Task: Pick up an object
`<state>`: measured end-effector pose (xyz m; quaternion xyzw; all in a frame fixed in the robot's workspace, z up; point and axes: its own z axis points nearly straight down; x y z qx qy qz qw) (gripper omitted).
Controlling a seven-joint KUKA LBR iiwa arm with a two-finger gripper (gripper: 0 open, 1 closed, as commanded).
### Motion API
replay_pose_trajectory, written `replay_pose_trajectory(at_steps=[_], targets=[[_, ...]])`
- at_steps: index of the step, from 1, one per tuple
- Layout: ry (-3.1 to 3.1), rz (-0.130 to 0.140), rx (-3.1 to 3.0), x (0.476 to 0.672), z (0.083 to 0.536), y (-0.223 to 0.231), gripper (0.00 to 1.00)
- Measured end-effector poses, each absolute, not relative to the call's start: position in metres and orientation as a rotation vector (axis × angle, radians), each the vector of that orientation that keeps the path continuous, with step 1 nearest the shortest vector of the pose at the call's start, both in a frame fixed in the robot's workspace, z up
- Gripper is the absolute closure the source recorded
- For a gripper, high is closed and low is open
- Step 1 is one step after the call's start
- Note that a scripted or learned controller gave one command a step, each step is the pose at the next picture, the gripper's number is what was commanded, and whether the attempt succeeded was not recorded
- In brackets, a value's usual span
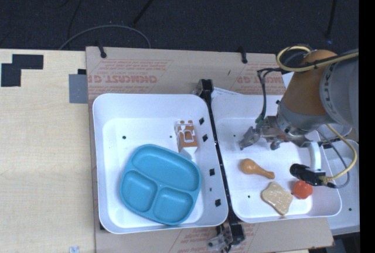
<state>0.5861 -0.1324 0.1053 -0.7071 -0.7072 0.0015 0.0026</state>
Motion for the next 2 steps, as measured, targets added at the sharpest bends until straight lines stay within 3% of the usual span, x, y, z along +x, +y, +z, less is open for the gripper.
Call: replay_pose_trajectory(at_steps=[1,2], targets=[[-2.215,0.005,-2.221,0.586,0.117,-0.134,1.00],[-2.220,-0.001,-2.226,0.586,0.174,-0.143,1.00]])
